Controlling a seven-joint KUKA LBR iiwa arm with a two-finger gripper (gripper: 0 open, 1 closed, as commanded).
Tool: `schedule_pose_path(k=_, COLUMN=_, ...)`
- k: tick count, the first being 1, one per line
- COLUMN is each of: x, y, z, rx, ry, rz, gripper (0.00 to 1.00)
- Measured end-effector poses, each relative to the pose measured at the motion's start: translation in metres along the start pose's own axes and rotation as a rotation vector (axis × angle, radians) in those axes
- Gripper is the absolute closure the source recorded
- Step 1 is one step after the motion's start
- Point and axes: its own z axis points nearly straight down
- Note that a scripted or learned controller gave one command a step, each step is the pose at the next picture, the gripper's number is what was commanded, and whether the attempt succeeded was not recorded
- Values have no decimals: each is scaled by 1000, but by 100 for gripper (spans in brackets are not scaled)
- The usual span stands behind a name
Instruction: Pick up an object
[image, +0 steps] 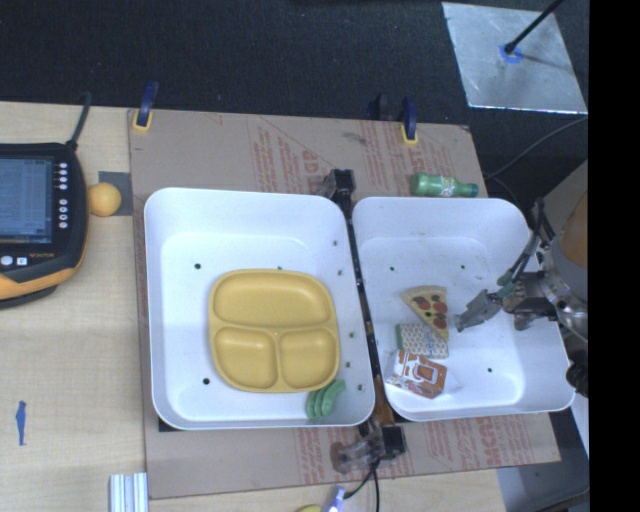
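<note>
In the right bin (500, 225) lie a toy pizza slice (428, 306), a green patterned packet (421, 339) and a red-and-white carton (417, 373), all close together near the bin's left side. My gripper (476, 312) reaches in from the right and hangs over the middle of this bin, just right of the pizza slice and the packet. Nothing shows in its grasp. In the left bin (170, 300) a yellow divided plate (272, 328) lies flat, with a small green toy (325, 400) at the bin's front right corner.
A green bottle (443, 185) lies on the cardboard behind the right bin. A teach pendant (35, 222) and an orange ball (103, 198) sit at the left of the bench. Clamps (342, 184) join the bins at the middle.
</note>
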Motion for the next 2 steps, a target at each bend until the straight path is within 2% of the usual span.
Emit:
schedule_pose_path(k=1, x=15, y=64, z=77, rx=1, ry=-1, rz=-2, gripper=0)
schedule_pose_path(k=2, x=31, y=82, z=122, rx=3, ry=0, rz=-2, gripper=0)
